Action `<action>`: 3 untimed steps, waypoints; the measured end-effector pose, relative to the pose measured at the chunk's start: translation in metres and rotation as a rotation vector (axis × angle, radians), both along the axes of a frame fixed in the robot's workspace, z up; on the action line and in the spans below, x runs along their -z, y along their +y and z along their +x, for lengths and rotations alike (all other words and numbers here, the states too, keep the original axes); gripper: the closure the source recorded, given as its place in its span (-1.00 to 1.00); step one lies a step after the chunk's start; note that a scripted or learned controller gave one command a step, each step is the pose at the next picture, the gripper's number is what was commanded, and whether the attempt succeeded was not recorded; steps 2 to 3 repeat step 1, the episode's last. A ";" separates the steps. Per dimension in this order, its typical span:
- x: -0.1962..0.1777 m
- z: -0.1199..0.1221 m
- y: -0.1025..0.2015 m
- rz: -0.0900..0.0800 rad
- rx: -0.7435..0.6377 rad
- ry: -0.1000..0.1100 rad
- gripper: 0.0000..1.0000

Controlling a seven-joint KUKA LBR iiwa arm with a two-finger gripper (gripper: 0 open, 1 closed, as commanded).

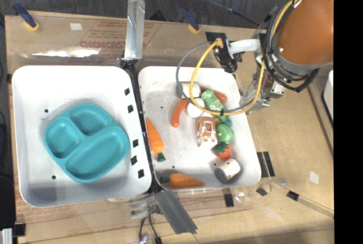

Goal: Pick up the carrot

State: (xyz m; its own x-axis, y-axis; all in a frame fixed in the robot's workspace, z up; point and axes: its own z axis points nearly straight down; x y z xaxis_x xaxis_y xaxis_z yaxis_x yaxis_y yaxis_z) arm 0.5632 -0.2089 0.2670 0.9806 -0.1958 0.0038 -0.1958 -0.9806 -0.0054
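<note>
Two white bins side by side on the bench. Left bin (pixel 34 101): one teal divided plate (pixel 86 141), three compartments, lying near the bin's centre.

Right bin (pixel 164 81): a carrot (pixel 154 136) against the left wall, at 9 o'clock from bin centre, green end toward 6. A second carrot (pixel 182 181) lies along the near wall at 6 o'clock. An orange-red sausage (pixel 178 113) sits just left of centre, tilted.

A cluster of small toy foods (pixel 214 123) runs from centre toward 4 o'clock, pieces touching.

Arm's orange band (pixel 303 30) at 2 o'clock, outside the bin. Yellow and grey cables (pixel 197 70) loop over the bin's far half.
</note>
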 end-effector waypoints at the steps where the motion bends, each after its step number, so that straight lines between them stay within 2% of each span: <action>1: -0.024 -0.069 -0.002 -0.001 0.003 0.002 1.00; 3: -0.024 -0.069 -0.002 -0.001 0.003 0.002 1.00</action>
